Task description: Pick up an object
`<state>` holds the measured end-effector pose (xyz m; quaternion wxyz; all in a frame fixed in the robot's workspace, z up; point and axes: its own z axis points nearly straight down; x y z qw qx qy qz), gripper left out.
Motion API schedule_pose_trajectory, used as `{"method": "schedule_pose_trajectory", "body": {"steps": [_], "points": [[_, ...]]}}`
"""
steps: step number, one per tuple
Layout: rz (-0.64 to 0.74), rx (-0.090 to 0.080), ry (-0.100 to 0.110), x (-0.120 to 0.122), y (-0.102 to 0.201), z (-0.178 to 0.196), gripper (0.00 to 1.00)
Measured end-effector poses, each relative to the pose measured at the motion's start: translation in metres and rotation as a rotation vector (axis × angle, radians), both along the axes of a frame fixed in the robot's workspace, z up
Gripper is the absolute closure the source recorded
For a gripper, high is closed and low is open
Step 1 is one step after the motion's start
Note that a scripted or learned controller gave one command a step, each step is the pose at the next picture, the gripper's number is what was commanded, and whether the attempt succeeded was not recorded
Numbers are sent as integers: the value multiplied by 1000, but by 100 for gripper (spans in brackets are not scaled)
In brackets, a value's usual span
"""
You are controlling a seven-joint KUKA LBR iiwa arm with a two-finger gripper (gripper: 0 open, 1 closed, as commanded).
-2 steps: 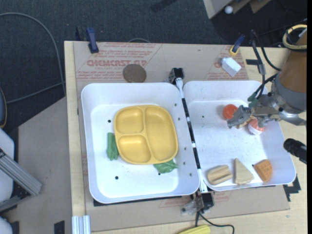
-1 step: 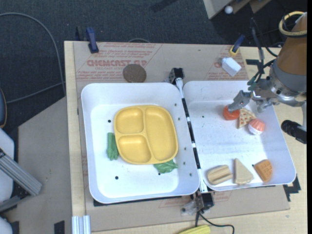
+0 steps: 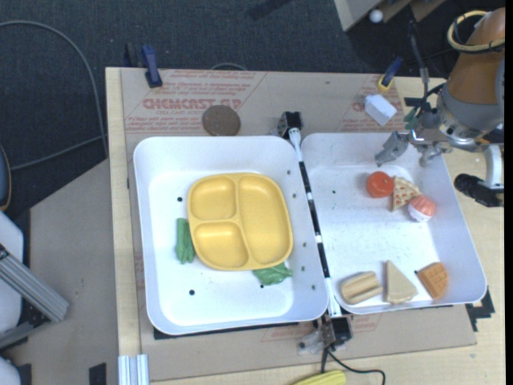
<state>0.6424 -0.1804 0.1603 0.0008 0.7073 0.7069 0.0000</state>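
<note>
Dark carpet surrounds a cardboard-topped desk (image 3: pixel 184 103) that carries two shallow white bins side by side. Judging by what lies nearest the arm, the likeliest thing to pick is the small red tomato (image 3: pixel 380 184) in the far part of the right bin (image 3: pixel 353 239). It looks like a light, hard plastic toy, round and smooth, so it may roll or slip; a hold across its widest middle seems best. A pizza slice (image 3: pixel 404 192) touches the tomato on the side toward the arm, with a small red-and-white piece (image 3: pixel 422 208) just beyond that. Above and beside the tomato hangs the claw (image 3: pixel 408 147), fingers spread wide, holding nothing and apart from the tomato.
</note>
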Motion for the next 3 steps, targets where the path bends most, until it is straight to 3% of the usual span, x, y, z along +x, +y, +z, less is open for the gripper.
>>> {"method": "schedule_pose_trajectory", "body": {"steps": [1, 2, 3], "points": [[1, -4, -9, -13, 14, -70, 0], [0, -8, -16, -11, 12, -58, 100], [2, 1, -2, 25, 80, 17, 100]]}}
